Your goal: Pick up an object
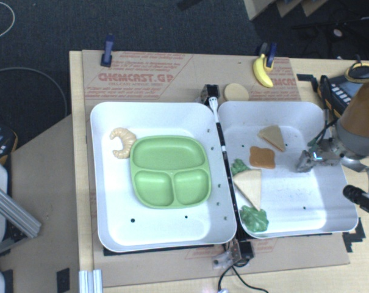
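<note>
The pincer (306, 162) hangs low over the right bin's (294, 112) right edge, its grip unclear; toast (262, 157) lies apart.

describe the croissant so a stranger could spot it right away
Look in the left white bin, which bears a green divided tray. Just off the tray's upper left corner lies the croissant, pale tan and curled like a crescent, the bin's one pastry.

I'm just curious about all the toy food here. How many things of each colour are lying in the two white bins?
Green: 3, the divided plate and two leafy pieces
Tan or beige: 3, the croissant, the upper wedge and the lower wedge
Brown: 1, the toast square
Total: 7
</note>
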Controlling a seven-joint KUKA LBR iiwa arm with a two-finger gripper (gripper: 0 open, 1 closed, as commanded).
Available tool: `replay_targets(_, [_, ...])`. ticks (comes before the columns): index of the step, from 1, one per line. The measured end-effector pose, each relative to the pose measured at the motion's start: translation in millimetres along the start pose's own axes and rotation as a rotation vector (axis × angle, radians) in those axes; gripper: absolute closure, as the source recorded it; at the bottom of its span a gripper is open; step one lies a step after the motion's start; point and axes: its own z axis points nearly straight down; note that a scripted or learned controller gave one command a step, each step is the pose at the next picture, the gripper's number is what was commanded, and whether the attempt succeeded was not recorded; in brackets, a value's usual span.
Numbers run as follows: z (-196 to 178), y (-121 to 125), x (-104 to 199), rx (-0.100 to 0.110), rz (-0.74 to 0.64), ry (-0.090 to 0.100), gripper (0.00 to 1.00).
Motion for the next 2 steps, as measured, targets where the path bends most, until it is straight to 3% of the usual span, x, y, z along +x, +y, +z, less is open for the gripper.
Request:
replay_targets(1, [0,-3,51,0.003,-0.002,0.001,1.00])
replay_targets(2, [0,-7,4,-0.002,0.002,-0.004,1.00])
